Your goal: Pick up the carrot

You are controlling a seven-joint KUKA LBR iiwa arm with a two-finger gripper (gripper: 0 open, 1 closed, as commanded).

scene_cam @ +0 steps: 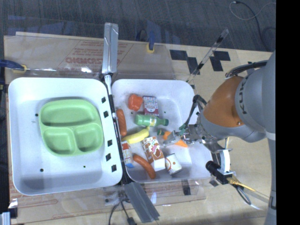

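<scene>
Approach step: your hand (180, 136) hovers low over the carrot (181, 144) near the right bin's (187, 90) right wall; you cannot tell its closure. Next, close squarely on it.

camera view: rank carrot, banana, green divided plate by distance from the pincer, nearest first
1. carrot, right beside the pincer in the right bin.
2. banana, mid right bin, to the view's left of the pincer.
3. green divided plate, in the left bin.
</scene>
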